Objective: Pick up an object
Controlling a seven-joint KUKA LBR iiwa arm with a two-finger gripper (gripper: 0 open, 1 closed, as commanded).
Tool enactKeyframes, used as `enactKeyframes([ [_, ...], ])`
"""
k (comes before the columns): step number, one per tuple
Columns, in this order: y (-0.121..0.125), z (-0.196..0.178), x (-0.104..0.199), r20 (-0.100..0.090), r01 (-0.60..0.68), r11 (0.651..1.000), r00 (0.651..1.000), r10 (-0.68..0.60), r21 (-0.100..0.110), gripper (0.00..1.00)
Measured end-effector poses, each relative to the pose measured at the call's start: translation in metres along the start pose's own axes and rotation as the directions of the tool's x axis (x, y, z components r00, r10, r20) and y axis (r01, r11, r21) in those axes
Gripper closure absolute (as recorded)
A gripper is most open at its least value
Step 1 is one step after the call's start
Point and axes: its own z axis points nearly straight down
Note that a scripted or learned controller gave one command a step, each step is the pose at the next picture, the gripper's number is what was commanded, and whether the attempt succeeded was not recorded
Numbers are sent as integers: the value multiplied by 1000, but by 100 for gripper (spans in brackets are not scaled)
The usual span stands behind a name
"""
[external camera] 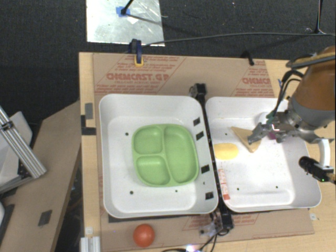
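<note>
Over the right bin [294, 196] our gripper [258, 135] hung low, reaching in from the right with its tip directly above the tan wedge [245, 138]. We could not tell from this slant whether it was released or clenched, nor whether it touched the wedge or merely hovered above it. That wedge lay flat on the bin floor, its long axis running from upper left to lower right, with its lower-right end tucked under the gripper. Just beside it, down and to the left, sat the yellow lump [226, 150], near the wall shared with the left bin [113, 119]. We judged the wedge the nearer target, needing only a straight descent; the lump called for a short shift leftward. A green divided tray [165, 154] lay in the left bin, well apart.
</note>
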Motion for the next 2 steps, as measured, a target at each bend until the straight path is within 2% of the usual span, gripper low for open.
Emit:
enactKeyframes([
  [2,7,97,1,0,0,1000,1000,0,0,0],
])
